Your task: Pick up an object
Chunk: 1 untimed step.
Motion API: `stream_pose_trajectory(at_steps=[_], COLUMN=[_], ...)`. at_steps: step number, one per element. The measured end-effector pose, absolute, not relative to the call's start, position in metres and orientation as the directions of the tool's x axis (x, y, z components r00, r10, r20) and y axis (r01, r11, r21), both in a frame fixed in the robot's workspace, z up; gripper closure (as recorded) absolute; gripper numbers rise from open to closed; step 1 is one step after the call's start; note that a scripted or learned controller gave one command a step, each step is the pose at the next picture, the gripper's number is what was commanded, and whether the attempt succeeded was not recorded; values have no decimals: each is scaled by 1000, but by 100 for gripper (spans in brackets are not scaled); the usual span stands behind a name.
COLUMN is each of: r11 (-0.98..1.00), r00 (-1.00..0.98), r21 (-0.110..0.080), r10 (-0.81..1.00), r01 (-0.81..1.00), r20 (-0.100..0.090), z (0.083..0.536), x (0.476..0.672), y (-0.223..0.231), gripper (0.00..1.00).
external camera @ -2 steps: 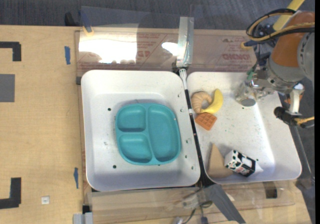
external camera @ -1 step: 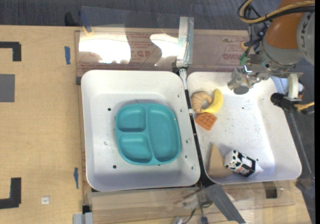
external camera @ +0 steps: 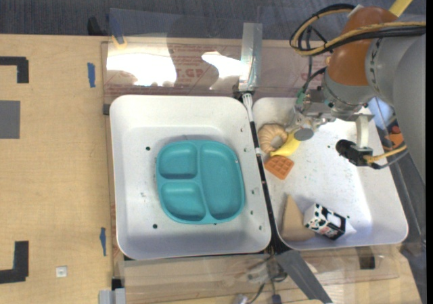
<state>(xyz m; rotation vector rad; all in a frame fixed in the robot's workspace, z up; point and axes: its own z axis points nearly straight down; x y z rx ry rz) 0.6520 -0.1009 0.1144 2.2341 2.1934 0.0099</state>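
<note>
The gripper [external camera: 302, 126] is low in the upper left corner of the right bin [external camera: 379, 194], hanging from the grey arm [external camera: 399, 59] that enters from the upper right of the frame. Whether it is spread or closed cannot be told: the wrist and its cables cover that part, and only a small round grey tip shows at the bottom. That tip sits just above and touching, or nearly touching, the upper end of a yellow piece [external camera: 289, 145]. Nothing can be seen clamped in the gripper.

The yellow piece lies in the upper left part of the right bin, its long axis slanting from upper right, by the gripper tip, down to lower left. Just left of it, against the bin's left wall, is a tan croissant [external camera: 272, 135], curved, with its back toward the top of the frame. Just below the yellow piece lies an orange waffle [external camera: 279, 166], a square turned so a corner points down.

In the lower part of the same bin a tan cone [external camera: 292, 218] lies flat, its tip toward the top of the frame, and just right of it a black-and-white carton [external camera: 327, 222] lies on its side, long axis running left to right.

The left bin [external camera: 135, 126] holds a teal tray [external camera: 201, 181] with three compartments, flat near the middle.
</note>
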Motion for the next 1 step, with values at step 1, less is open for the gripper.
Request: stream_pose_trajectory(at_steps=[1], r11=[41], r00=[-41], r21=[13], r10=[999], r01=[999], r20=[2], z=[192], x=[670], y=[-22], gripper=[100])
